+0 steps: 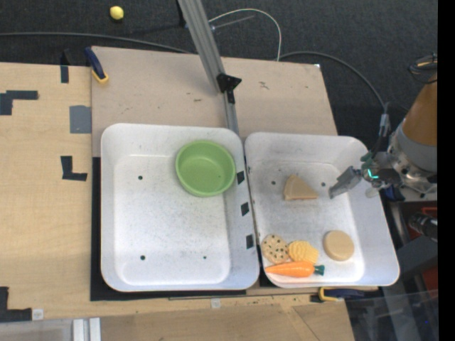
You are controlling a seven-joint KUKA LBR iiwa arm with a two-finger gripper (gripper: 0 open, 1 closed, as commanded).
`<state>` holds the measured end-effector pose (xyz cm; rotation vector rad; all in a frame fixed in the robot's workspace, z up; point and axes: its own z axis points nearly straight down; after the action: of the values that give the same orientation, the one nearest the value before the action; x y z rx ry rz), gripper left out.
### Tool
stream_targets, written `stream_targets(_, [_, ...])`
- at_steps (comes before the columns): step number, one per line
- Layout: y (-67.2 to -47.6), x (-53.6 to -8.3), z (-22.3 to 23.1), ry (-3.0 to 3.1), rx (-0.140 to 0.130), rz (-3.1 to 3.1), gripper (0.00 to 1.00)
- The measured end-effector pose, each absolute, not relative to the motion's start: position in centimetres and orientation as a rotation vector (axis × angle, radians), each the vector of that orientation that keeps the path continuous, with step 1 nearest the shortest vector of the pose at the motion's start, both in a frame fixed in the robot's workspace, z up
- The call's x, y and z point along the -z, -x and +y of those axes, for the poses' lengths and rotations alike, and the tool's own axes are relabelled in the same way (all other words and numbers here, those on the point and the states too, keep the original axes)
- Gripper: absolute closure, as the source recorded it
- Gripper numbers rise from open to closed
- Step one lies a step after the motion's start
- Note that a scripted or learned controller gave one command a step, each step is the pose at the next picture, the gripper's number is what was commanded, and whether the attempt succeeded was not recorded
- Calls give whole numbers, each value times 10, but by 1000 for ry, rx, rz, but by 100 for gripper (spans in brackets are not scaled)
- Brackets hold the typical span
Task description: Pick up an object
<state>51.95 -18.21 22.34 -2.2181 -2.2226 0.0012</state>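
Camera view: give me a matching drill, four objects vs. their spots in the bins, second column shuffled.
Things:
1. green bowl
2. carrot
3. tan wedge
4. round tan disc

Places:
A. right bin, middle, nearest the gripper
B. left bin, upper right part
C. right bin, along the near edge
D. right bin, lower right part

Pairs: 1-B, 2-C, 3-A, 4-D

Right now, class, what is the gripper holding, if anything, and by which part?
Nothing is held. The gripper hovers over the right bin, apart from the wedge.
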Motion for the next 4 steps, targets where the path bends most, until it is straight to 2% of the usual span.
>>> stream_targets(2, [-526, -112, -177, 2215, -6, -2219, 0])
stream_targets(3, [-526, -89, -177, 2221, -3, -2223, 0])
stream_targets(4, [-526, -100, -176, 2219, -1, -2223, 100])
